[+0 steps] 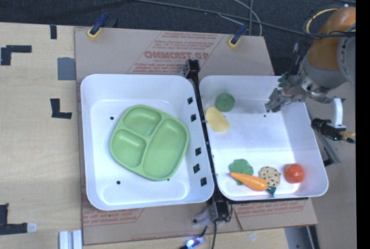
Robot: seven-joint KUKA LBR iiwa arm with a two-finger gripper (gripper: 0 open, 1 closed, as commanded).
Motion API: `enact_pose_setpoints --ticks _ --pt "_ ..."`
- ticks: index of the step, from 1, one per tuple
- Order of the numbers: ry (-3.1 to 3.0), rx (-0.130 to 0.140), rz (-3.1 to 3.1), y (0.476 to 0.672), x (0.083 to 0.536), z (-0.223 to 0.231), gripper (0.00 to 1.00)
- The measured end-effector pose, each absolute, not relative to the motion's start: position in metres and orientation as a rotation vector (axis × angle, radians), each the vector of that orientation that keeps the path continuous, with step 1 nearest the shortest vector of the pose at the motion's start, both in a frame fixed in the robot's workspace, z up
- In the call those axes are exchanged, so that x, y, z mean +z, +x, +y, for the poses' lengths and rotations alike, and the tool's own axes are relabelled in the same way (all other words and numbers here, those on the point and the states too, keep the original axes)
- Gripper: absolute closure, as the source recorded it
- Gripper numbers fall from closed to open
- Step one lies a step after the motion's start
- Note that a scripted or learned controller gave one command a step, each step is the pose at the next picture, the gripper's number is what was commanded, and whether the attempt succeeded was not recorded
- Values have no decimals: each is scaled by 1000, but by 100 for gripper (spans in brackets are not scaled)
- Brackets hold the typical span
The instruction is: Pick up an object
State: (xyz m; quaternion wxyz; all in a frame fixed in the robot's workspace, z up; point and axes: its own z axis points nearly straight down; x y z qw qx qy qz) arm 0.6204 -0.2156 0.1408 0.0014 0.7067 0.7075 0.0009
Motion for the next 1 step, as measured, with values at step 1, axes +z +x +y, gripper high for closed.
enact_pose_setpoints --ticks 1 --pt "2217 4 2220 614 198 -210 100"
